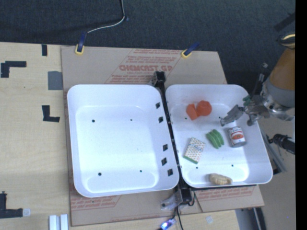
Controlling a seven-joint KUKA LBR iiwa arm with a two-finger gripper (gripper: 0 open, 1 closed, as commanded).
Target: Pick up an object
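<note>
- Right now the gripper hangs over the right bin, near its right edge, fingers spread apart and holding nothing.
- Just below it stands a small can: probably stiff, light and slick, best pinched across its round sides.
- A green piece lies just left of the can, crowding that side.
- An orange piece, a sponge and a tan piece lie farther off.
- The right wall is near; open room lies above the can.

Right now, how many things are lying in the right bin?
5: orange piece at the back, green pod mid-bin, small can beside it under the gripper, patterned sponge left, tan lump in front.
</note>
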